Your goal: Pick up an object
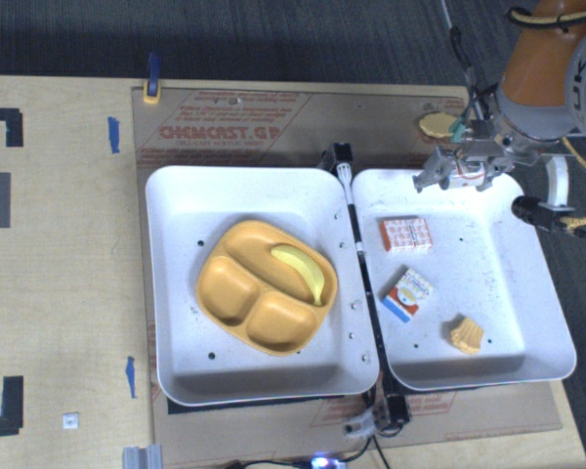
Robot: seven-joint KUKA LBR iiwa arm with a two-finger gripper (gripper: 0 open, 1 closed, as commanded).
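Objects for picking, a red-and-white box (405,234), a small blue carton (407,293) and a yellow chunk (466,334), all lie untouched in the right bin (537,291), while the claw (454,177) hovers at its far rim, spread wide, holding nothing.

The robot's grey, rounded arm (552,86) carries a glossy orange band (559,8) near its top, bright against the pale casing. Below it sits a cluttered metal wrist block with small bits of green and red on it, ending in the silvery two-finger gripper (456,176). A thin grey cable (447,13) runs up and away from the wrist, and a black fitting (537,211) with a white collar juts off the side.
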